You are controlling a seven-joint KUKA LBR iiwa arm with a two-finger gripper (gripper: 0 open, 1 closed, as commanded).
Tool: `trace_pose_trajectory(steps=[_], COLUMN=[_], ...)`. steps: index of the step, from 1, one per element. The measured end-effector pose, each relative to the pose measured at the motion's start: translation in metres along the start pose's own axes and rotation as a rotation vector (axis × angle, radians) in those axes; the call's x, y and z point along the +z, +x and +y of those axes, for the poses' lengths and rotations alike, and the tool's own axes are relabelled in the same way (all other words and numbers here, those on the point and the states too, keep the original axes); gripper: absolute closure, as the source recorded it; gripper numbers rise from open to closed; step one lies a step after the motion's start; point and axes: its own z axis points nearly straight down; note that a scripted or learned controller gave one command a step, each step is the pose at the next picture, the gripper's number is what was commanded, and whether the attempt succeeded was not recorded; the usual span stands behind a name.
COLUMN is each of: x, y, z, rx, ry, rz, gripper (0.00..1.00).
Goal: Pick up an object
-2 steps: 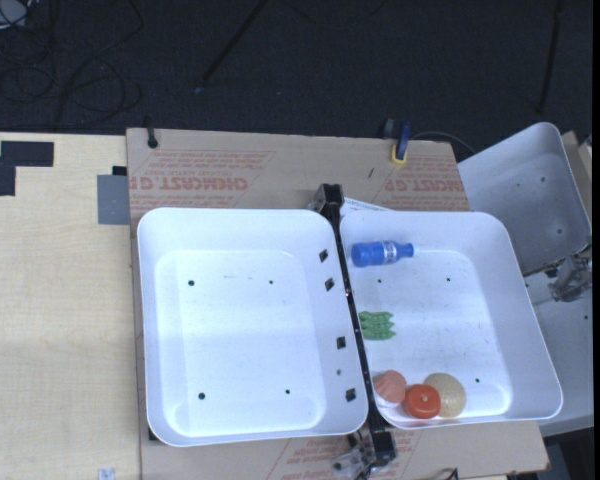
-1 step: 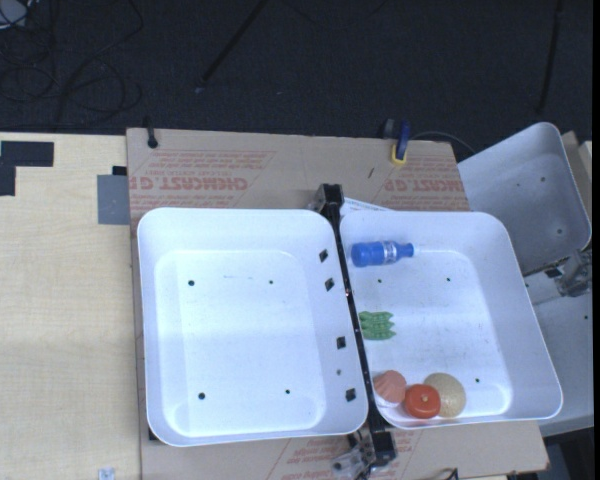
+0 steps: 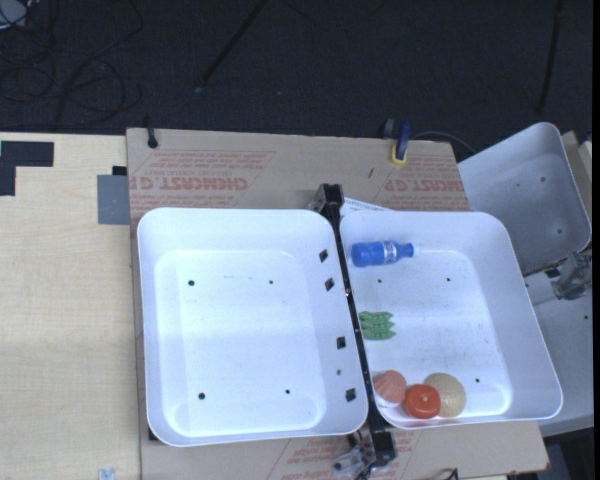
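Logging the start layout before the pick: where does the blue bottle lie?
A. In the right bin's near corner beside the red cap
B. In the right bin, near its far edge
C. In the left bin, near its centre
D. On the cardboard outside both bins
B: the blue bottle lies on its side near the far edge of the right bin.

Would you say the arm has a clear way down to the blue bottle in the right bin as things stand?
Probably yes. The blue bottle lies on its side alone near the far wall of the right bin, apart from the green item and the round pieces, with nothing above it.
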Motion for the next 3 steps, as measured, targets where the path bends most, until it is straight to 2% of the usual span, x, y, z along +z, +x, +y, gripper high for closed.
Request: trace_pose_trajectory(steps=[3], x=[0.0004], y=[-0.0003], z=[-0.0001], rx=[0.002], ry=[0.0], rz=[0.0], gripper=[1.0])
